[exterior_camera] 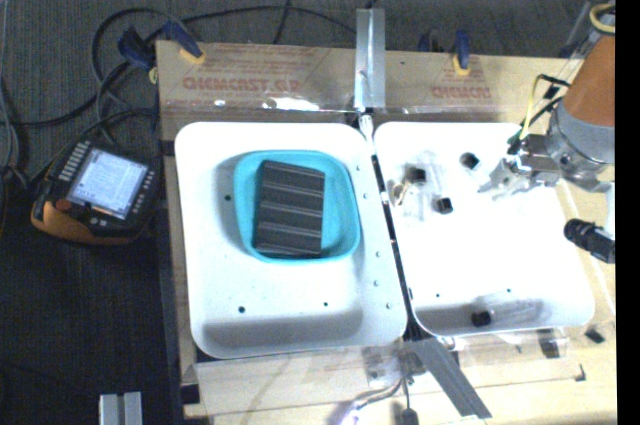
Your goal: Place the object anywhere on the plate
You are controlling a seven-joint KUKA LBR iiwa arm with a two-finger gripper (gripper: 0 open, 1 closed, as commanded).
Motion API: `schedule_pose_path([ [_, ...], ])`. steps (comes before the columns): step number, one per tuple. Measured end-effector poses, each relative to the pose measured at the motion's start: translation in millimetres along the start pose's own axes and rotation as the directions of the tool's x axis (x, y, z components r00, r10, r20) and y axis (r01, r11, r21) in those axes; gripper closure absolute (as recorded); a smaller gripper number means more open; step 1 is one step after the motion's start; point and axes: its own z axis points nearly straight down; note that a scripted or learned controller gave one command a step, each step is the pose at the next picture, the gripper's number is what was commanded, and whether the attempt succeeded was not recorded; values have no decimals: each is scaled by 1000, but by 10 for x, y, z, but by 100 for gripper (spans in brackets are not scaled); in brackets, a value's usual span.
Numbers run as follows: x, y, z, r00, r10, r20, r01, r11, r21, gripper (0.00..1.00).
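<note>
A teal plate (343,218) lies in the left bin (210,293). A dark grey ribbed block (290,208) rests flat on the middle of the plate, and nothing touches it. My gripper (503,177) hangs over the upper right part of the right bin (520,273), well to the right of the plate. It is pale against the white bin floor. I see no object at the gripper.
Several small dark pieces lie in the right bin: one (468,160) close to the gripper's left, one (444,205) below it, one (415,175) near the dividing wall, one (481,317) at the front. A metal post (370,63) stands behind the bins.
</note>
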Motion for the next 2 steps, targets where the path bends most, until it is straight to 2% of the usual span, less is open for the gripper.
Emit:
schedule_pose_path([
  [1,0,0,0,1000,0,0,0,1000,0,0],
  [2,-49,-172,-89,999,35,-4,-35,999,1,0],
])
